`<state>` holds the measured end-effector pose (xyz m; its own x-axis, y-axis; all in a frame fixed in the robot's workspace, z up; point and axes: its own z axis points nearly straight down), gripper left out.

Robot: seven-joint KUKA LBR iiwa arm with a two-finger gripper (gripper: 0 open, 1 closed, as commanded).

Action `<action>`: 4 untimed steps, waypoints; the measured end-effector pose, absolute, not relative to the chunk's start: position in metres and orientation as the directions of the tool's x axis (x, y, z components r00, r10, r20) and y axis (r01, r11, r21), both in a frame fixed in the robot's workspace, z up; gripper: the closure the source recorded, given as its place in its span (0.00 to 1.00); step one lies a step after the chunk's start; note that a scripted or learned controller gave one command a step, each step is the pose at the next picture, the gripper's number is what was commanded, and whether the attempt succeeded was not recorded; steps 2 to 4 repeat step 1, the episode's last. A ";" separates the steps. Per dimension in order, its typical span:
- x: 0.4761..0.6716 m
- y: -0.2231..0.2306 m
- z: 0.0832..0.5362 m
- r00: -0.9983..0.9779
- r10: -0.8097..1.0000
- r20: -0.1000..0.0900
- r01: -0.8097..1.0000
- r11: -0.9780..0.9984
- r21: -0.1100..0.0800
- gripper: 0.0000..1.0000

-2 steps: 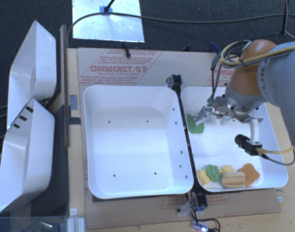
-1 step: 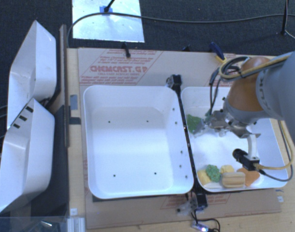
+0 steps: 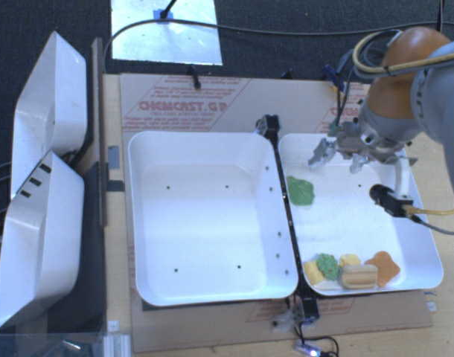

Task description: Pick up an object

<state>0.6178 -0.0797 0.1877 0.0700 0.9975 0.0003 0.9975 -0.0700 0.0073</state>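
Nothing is picked yet — the gripper hangs over the far end of the right bin with jaws apart and empty, while the green piece lies just beside it and the other items cluster at the near edge.

1 fixed camera looks down at a slant from above the table; both white bins sit mid-distance.
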 end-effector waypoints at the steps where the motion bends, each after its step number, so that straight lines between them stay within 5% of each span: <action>1: 0.578 -0.060 0.184 -0.001 1.000 0.000 1.000 0.001 0.001 0.00; 4: 0.578 -0.060 0.184 -0.001 1.000 0.000 1.000 0.001 0.001 0.00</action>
